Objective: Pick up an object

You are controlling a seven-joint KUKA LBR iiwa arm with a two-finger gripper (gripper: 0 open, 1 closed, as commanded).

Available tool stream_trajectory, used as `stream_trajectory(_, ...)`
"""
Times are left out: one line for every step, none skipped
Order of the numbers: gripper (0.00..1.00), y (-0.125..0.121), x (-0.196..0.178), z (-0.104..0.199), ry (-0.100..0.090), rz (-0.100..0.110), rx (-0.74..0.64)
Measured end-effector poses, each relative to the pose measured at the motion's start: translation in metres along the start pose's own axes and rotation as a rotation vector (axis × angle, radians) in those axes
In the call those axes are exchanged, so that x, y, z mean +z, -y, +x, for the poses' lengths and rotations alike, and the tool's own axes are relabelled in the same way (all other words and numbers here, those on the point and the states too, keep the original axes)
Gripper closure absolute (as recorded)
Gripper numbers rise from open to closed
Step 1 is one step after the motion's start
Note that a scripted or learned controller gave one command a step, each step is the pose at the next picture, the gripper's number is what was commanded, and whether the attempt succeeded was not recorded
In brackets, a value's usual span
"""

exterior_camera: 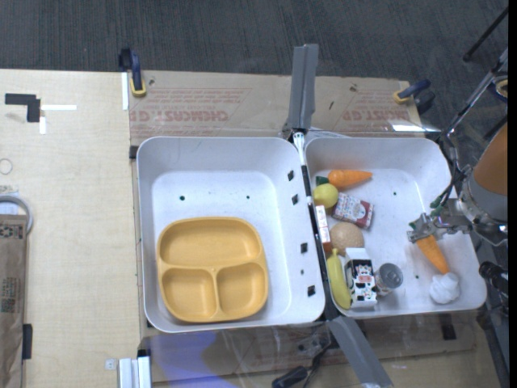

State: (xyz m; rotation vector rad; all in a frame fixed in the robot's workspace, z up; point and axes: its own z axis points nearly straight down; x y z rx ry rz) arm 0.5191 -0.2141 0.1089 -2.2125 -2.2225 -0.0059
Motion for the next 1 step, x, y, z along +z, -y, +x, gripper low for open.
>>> stream_trajectory(1.0, -0.0116, -0.1186, 0.0326, 0.008, -0.001, 0.254)
